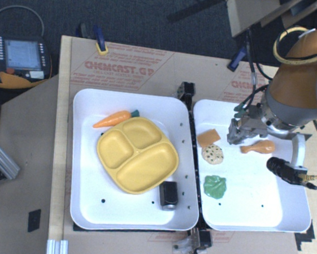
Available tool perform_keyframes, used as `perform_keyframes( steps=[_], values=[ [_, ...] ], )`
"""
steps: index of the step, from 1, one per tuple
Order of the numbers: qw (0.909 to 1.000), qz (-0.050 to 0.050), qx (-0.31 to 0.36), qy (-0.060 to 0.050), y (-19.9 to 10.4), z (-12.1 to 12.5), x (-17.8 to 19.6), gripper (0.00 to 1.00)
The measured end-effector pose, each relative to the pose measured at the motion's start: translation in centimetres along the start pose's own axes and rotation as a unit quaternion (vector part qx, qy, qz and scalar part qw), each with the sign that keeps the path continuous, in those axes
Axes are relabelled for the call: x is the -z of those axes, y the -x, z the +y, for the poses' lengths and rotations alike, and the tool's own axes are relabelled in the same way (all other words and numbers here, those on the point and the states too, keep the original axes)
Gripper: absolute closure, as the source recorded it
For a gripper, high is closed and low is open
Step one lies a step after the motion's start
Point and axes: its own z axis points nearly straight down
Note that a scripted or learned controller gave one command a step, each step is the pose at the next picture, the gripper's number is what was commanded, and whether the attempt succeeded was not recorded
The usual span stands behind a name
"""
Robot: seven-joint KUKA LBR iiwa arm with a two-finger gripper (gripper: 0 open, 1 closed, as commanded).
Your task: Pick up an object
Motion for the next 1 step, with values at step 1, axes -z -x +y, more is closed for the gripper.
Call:
perform_keyframes(
  steps=[1],
  values=[
    [1.0000,0.000,-0.001,0.000,-5.78,-0.45,-0.66,1.00]
  ],
)
